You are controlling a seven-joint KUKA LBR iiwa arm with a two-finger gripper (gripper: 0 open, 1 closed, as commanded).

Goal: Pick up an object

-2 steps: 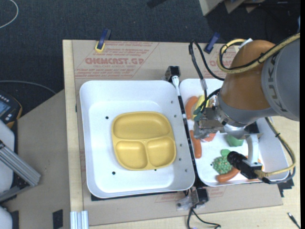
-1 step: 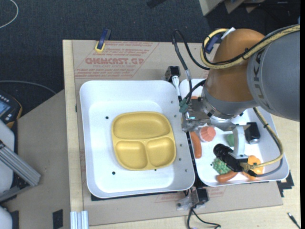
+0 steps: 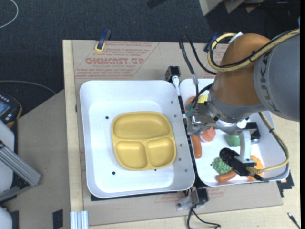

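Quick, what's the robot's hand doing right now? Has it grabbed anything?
Hand: low over the left side of the right bin, above the toy food; whether it has grabbed anything cannot be told.

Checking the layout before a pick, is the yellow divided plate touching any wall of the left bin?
Apart. The camera view shows white bin floor all around the yellow divided plate, separating it from the left bin walls.

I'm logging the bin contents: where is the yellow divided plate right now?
The yellow divided plate lies in the middle of the left white bin, on the camera view's left half, apart from the arm working over the right bin.
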